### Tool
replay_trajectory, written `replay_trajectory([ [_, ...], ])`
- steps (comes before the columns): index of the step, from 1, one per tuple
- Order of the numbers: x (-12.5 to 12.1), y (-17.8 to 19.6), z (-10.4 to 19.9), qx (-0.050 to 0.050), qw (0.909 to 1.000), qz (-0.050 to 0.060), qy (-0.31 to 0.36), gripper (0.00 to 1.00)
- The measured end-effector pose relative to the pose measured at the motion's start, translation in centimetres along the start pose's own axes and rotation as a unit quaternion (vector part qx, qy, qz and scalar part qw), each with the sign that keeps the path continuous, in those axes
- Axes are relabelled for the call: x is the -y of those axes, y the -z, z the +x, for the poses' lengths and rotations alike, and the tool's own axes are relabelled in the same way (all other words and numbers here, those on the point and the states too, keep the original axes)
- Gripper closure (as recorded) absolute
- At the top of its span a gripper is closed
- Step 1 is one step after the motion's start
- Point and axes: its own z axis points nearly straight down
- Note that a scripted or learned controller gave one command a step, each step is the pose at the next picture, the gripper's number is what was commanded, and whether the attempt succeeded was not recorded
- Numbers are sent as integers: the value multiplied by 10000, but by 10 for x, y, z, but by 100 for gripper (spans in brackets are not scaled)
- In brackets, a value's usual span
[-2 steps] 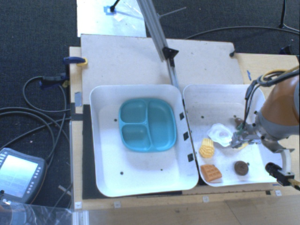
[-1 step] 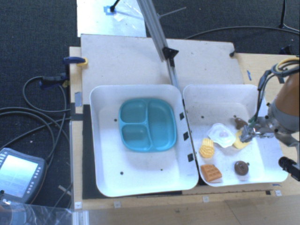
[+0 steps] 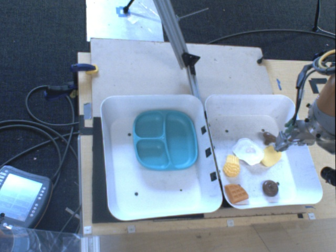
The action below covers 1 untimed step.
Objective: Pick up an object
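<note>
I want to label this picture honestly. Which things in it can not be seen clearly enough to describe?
- Gripper: small and blurred in the camera view; open or shut cannot be told.
- Small brown object beside the gripper: partly covered by it, shape unclear.
- Arm: cut off by the right edge.
- Round brown item in the right bin: too small to identify.
</note>
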Motion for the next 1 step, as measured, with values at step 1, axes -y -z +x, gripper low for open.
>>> replay_trajectory([
  [1, -2, 31, 0, -3, 10000, 11, -3, 100],
])
